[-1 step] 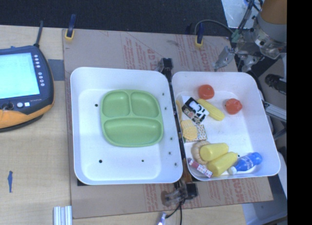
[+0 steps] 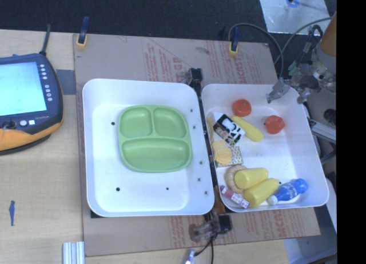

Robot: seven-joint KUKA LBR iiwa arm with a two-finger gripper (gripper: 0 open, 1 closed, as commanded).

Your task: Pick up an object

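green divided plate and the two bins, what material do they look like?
Green plate: likely matte moulded plastic, uniform colour, soft rounded dividers, no glare. Left bin and right bin: probably thin glossy white plastic, smooth rolled rims; could be coated metal, can't tell.

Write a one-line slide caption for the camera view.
Gripper hovers over the right bin of small objects; green divided plate sits in the left bin.

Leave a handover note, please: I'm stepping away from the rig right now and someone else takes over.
Claw: above the right bin's far edge, nothing seen between its fingers; open or shut is unclear.
Right bin: two red pieces, a corn cob, a cracker, yellow cups, a blue bottle.
Left bin: a green divided plate.
Done: nothing picked yet.
Left: grasp and lift one object.
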